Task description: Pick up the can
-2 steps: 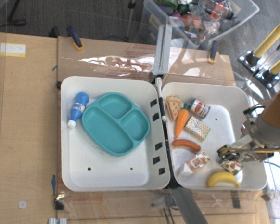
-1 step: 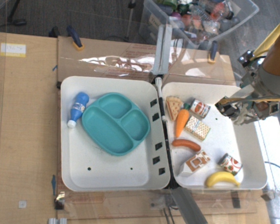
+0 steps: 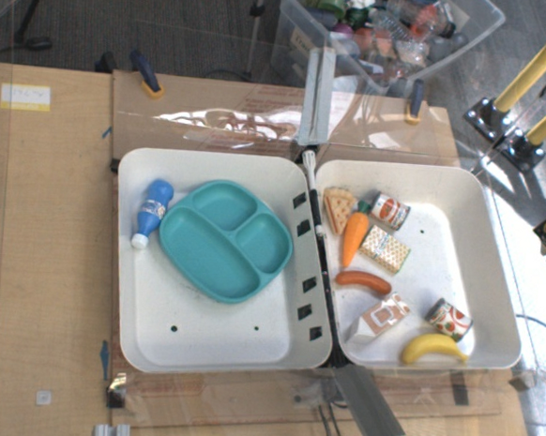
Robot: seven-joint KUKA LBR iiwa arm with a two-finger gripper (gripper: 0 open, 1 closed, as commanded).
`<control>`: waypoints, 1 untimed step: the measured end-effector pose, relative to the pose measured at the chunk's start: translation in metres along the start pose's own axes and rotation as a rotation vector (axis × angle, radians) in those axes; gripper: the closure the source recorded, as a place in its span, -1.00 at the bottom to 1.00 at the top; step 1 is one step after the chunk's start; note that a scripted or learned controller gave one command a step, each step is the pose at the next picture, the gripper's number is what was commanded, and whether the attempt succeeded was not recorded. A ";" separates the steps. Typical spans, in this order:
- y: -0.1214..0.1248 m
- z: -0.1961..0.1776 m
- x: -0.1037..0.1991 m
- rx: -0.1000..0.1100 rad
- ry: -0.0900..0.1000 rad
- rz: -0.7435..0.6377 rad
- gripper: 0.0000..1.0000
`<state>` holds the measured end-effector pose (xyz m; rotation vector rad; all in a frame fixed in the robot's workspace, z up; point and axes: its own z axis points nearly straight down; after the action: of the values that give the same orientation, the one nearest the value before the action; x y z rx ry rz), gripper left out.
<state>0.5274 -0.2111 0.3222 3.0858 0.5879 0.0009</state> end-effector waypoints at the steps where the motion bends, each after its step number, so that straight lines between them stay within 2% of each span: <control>1: -0.001 -0.010 0.002 -0.001 0.000 -0.004 1.00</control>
<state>0.5285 -0.2094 0.3324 3.0834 0.5943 0.0006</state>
